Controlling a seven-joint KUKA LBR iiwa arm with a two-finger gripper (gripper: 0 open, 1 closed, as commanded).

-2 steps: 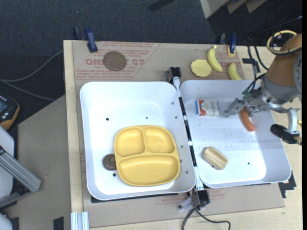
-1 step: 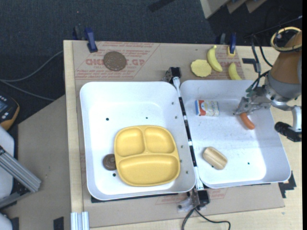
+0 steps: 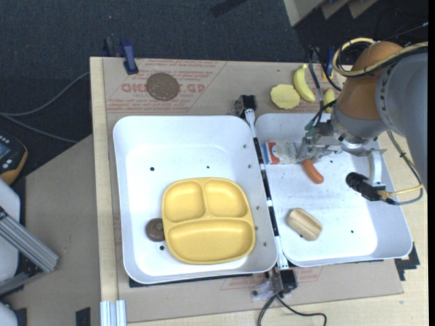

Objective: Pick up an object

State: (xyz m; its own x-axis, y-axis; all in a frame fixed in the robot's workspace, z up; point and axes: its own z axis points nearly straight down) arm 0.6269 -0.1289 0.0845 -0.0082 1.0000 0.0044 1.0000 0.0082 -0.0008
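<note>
Orange carrot (image 3: 313,172) sits under my jaws (image 3: 314,149); can't tell their state, so I'd drop straight, centred, near the right bin's (image 3: 387,240) far edge.

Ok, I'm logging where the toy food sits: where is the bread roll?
The bread roll lies in the right-hand bin, toward its near left corner, below the orange carrot-like piece.

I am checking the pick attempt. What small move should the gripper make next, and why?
Probably a short descent onto the orange carrot-like piece. The gripper hangs just above its upper end in the right bin, and nothing is seen between its fingers.
</note>
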